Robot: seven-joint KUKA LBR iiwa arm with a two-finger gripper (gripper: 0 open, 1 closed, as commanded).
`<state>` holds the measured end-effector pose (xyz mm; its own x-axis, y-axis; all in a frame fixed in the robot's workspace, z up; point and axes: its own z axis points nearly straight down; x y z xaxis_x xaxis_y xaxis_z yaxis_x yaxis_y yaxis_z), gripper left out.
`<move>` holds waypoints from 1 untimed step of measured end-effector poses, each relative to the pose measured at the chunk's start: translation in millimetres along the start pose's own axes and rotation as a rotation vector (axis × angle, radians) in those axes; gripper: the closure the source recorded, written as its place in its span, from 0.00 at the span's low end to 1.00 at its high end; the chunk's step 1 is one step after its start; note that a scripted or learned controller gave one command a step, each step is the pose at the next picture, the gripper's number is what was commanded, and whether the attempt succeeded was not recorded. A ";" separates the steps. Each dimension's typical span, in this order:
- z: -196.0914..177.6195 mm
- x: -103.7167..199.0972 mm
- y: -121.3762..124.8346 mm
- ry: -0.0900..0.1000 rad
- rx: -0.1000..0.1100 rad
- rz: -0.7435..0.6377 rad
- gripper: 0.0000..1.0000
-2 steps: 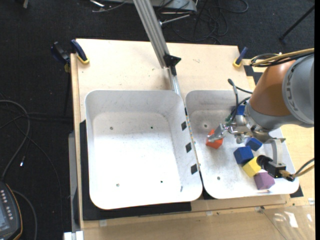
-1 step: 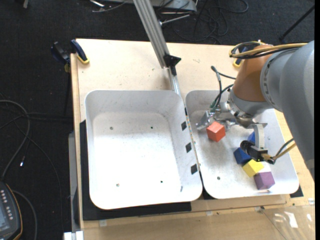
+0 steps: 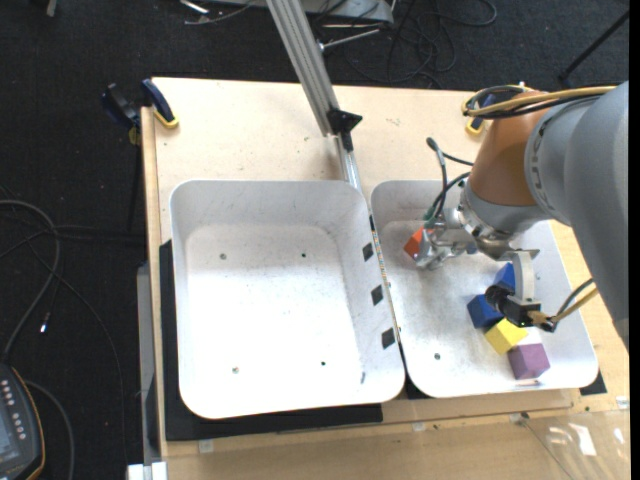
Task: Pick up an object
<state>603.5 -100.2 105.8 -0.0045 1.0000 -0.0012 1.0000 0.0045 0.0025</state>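
The gripper (image 3: pixel 430 251) sits low in the right bin (image 3: pixel 440 353), in its far left part. Whether the jaws are open or closed cannot be told from this view, and no object can be confirmed between them. A small red-orange block (image 3: pixel 413 244) lies immediately to the left of the gripper, touching it or just beside it; contact cannot be resolved. The block is compact, with no clear long axis. Judged from this layout, it is the nearest candidate, and a grasp depends on a slight leftward alignment. A blue block (image 3: pixel 484 311), a yellow block (image 3: pixel 505 335) and a purple block (image 3: pixel 529 360) cluster in the near right part, well apart from the gripper. The left bin (image 3: pixel 265 298) lies alongside.
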 end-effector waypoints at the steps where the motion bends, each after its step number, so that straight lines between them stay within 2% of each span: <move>1: 0.6 0.0 -0.3 0.000 0.001 0.000 0.00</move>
<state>603.2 -100.2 105.2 -0.0045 1.0000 -0.0015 1.0000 0.0045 0.0012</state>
